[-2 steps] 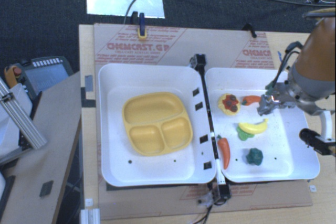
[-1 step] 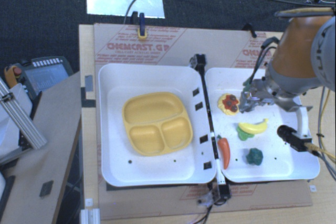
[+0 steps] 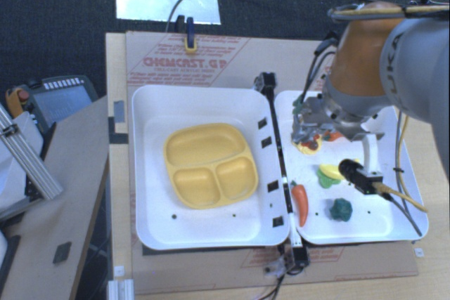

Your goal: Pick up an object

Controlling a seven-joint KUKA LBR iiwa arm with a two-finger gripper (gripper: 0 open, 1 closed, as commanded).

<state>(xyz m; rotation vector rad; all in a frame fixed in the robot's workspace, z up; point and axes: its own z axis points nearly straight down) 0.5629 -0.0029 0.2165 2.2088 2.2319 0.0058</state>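
Jaws [image 3: 306,135] low over yellow-red toy [image 3: 309,145], opening unclear, right bin [image 3: 394,225]

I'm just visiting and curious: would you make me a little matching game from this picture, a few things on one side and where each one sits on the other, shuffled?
Things:
1. yellow divided tray
2. toy carrot
3. dark green toy
4. gripper

Places:
A. in the right bin, against its left wall
B. in the middle of the left bin
C. over the upper part of the right bin, above a yellow and red toy
D. near the front of the right bin, right of the carrot

Pairs: 1-B, 2-A, 3-D, 4-C
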